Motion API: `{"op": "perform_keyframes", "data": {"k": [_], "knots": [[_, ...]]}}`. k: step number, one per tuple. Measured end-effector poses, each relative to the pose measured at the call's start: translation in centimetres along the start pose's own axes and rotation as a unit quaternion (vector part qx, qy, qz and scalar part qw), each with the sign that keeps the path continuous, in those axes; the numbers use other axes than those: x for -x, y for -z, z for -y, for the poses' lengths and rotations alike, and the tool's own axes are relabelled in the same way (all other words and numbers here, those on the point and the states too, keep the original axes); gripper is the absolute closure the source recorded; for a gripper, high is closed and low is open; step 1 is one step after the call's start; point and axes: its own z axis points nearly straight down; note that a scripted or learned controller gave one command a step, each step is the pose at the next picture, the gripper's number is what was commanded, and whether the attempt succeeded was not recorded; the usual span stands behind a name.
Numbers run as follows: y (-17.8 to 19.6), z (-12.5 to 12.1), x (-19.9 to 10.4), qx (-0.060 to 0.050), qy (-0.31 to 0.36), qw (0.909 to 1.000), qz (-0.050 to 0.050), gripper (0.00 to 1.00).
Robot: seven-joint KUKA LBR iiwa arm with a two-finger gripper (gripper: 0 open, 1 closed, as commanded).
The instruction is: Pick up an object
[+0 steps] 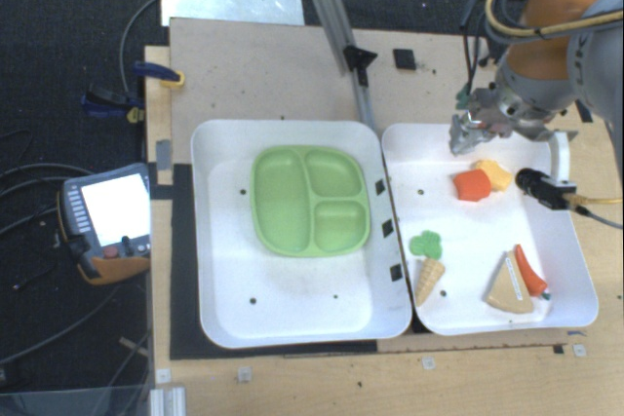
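The right bin (575,248) holds several toy foods. An orange block (472,186) lies touching a yellow piece (495,173) near the bin's far side. A green broccoli-like piece (425,244) sits just above a tan cone (429,280) at the bin's left. At the front right, a tan wedge (507,289) lies against a red-orange stick (531,270). My gripper (466,135) hangs over the far edge of the right bin, up and slightly left of the orange block, with nothing seen in it.
A green divided plate (312,202) lies in the left bin (224,307). A metal pole (327,0) slants across the back of the bench. A small black block (405,59) rests on the bench behind the bins.
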Motion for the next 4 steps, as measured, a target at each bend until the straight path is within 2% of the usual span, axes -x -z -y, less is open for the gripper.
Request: {"op": "perform_keyframes", "data": {"k": [1, 2, 3, 4], "knots": [[1.5, 1.8, -4.9, -0.001, 0.001, 1.0, 0.0, 1.0], [0.6, 3.8, -9.5, -0.002, 0.0, 1.0, 0.0, 1.0], [1.8, 5.6, -14.6, -0.002, -0.001, 1.0, 0.0, 1.0], [1.9, 7.4, -18.2, -0.002, 0.0, 1.0, 0.0, 1.0]]}}
